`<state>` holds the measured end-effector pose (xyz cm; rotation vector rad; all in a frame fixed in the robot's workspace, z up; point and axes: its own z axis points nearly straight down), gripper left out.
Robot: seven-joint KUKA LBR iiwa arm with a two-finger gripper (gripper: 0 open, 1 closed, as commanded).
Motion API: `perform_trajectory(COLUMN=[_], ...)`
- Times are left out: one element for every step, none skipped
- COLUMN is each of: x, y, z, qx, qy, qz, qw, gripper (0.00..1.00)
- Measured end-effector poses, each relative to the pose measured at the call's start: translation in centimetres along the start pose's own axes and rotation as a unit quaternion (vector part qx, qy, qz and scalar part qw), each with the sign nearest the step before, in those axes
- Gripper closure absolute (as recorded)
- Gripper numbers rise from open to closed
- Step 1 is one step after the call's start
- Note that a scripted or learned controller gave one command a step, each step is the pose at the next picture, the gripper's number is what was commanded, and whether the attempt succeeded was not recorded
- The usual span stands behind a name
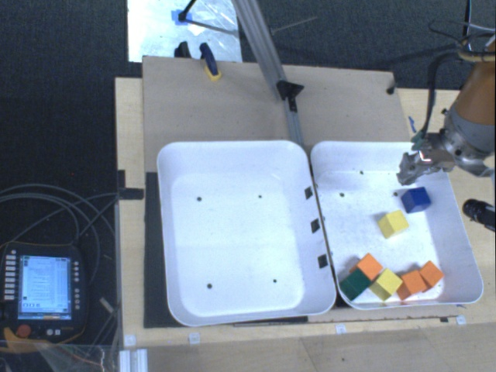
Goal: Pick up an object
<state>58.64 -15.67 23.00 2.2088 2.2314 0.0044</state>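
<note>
The right bin holds several small blocks. A blue block lies near its right side, with a yellow block just below and left of it. At the front of the bin cluster an orange block, a green block, a second yellow block and two more orange blocks. My gripper hangs over the bin's right rear part, just above the blue block. No block shows between its fingers.
The left bin stands beside the right one. A grey slanted pole crosses the back of the bench. A teach pendant and cables lie on the floor at the left.
</note>
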Motion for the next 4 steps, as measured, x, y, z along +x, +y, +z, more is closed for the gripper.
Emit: perform_trajectory(x=[5.5,11.8,17.4,21.9], y=[-0.7,0.3,0.6,0.6], z=[-0.1,-0.1,0.5,-0.7], qx=[0.001,0.001,0.001,0.001], qy=[0.001,0.001,0.001,0.001], qz=[0.0,-0.001,-0.001,0.0], qw=[1.0,1.0,1.0,1.0], gripper=[1.0,1.0,1.0,1.0])
